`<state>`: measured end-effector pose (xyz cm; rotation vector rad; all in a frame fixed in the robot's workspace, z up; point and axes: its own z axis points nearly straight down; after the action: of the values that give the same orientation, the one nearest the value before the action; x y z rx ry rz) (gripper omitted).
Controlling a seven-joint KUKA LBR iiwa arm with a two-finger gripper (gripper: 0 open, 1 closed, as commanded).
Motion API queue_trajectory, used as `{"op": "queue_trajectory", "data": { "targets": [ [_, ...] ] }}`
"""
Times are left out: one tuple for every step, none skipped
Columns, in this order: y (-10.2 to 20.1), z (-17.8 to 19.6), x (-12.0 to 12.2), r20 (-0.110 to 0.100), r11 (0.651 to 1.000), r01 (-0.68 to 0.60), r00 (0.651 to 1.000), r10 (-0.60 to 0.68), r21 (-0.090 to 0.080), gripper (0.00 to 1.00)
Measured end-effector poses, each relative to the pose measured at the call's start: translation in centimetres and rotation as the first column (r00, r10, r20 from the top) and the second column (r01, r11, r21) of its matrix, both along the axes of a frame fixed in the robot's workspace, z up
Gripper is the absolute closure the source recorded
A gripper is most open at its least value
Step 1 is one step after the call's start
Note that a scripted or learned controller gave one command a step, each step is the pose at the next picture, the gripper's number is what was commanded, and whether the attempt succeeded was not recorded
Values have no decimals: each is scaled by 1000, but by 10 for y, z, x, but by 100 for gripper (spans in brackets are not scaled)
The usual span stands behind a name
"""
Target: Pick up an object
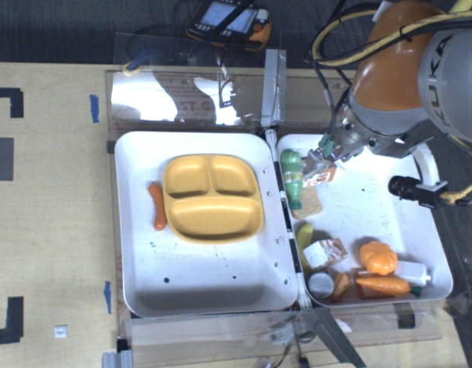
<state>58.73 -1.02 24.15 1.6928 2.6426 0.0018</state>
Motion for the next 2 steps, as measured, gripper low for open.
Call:
{"op": "queue_trajectory", "data": {
  "targets": [
    [-26, -49, -22, -5, 1000, 18, 1000, -18, 1, 100],
    [-9, -3, 50, 1, 907, 422, 907, -422, 1, 100]
  ]
}}
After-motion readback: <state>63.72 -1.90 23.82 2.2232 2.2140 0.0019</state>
